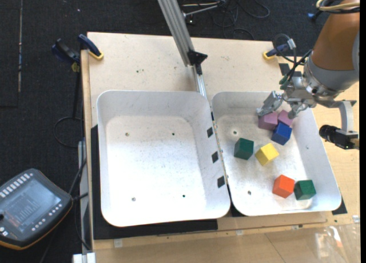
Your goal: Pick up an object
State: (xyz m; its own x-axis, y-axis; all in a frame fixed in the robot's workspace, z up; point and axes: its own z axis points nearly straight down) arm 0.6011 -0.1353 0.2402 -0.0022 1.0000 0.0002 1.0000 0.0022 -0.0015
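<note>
1. The gripper (284,106) hangs low over the far end of the right bin (320,159), with the arm (337,44) reaching in from the right.
2. Its two fingers stand apart, one tip toward the purple block (267,121), the other toward the pink block (285,118); nothing sits between them.
3. Just under and in front of the tips lies a tight cluster: purple block, pink block and blue block (281,134), touching or nearly so (hard to tell which).
4. Further along the same bin lie a green block (243,148) and a yellow block (266,154) close together, then an orange block (283,186) beside a second green block (305,189) at the near end.
5. The left bin (108,142) is not in play.
6. My reading: this is the approach, just before the grasp; no object is yet lifted.
7. The next move calls for a short descent to straddle one block, most likely the pink or purple, then closing. The crowding is the risk, since a finger may land on a neighbour instead of beside it.
</note>
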